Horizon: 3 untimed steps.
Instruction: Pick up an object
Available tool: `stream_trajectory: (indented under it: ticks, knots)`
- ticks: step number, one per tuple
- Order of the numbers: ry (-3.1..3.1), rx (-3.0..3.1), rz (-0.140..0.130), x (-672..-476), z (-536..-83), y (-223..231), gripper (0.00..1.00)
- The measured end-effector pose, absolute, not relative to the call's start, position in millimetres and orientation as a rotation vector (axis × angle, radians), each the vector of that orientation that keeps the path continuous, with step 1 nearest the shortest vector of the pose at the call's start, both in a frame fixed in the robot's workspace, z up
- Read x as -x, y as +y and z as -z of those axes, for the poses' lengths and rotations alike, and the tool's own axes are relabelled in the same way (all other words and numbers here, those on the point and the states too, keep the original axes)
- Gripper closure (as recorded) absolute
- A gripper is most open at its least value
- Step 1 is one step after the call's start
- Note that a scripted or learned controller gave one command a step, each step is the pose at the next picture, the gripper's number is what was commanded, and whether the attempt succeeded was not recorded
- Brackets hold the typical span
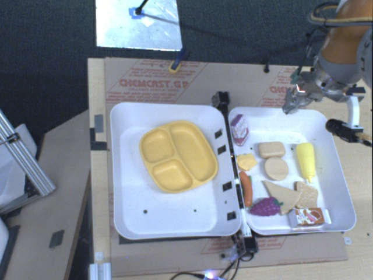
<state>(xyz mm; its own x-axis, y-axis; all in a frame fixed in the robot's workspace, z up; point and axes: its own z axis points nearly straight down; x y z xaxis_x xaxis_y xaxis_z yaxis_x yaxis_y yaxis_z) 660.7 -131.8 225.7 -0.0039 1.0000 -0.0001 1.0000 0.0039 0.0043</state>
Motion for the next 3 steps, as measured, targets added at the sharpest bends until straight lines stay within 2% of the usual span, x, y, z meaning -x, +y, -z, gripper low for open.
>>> stream_trajectory:
  ticks: [1, 2, 3]
  knots:
    - [2.229, -2.216, 0.001, -628.9, -217, -91, 1.0]
    - [2.23, -2.216, 0.001, -590.2, -229, -50, 1.0]
    - [2.232, -2.217, 0.002, -549.4, -215, -19, 1.0]
